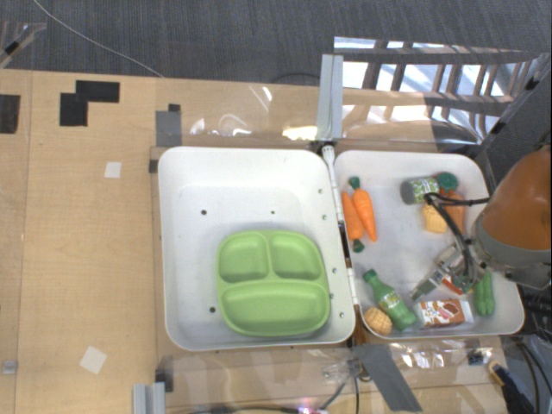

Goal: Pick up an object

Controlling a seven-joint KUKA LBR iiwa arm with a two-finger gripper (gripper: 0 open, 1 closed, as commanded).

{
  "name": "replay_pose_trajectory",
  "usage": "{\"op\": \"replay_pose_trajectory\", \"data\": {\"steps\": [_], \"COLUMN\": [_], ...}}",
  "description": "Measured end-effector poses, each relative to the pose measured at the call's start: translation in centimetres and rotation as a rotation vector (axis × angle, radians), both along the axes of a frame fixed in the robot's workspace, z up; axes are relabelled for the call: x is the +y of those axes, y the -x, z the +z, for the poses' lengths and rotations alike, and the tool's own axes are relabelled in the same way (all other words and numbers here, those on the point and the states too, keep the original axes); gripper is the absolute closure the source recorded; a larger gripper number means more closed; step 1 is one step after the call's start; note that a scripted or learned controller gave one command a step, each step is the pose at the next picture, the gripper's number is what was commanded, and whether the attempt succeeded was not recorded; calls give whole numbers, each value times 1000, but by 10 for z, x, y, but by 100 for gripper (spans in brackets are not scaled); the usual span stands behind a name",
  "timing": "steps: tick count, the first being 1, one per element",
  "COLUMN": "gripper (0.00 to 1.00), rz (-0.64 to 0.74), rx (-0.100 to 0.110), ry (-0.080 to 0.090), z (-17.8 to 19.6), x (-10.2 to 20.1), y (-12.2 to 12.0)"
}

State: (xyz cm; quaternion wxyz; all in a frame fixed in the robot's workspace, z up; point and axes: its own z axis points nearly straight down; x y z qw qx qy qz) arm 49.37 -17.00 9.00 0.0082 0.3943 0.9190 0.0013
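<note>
The right bin (397, 248) holds several toy foods. Two orange carrots (360, 214) lie at its left side. A green bottle (388, 300) and a small yellow piece (376, 319) sit at the front left. A red and white carton (444, 313) lies at the front, with a dark green vegetable (484, 293) to its right. At the back are a grey-green can (421, 189) and a yellow item (434, 219). My gripper (435, 281) hangs low over the bin's front right, just above the carton and right of the bottle. Nothing shows in its grasp.
The left bin (198, 197) holds a green divided plate (274, 283) toward its front. The arm's orange band (522, 205) covers the right bin's right wall. A metal frame (431, 67) stands behind the bins. A ridge (338, 231) divides the two bins.
</note>
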Motion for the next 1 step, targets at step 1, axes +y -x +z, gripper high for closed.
{"op": "replay_pose_trajectory", "data": {"steps": [1], "gripper": [100], "rz": [6], "rx": [-10], "ry": [3], "z": [11], "x": [0], "y": [-5]}}
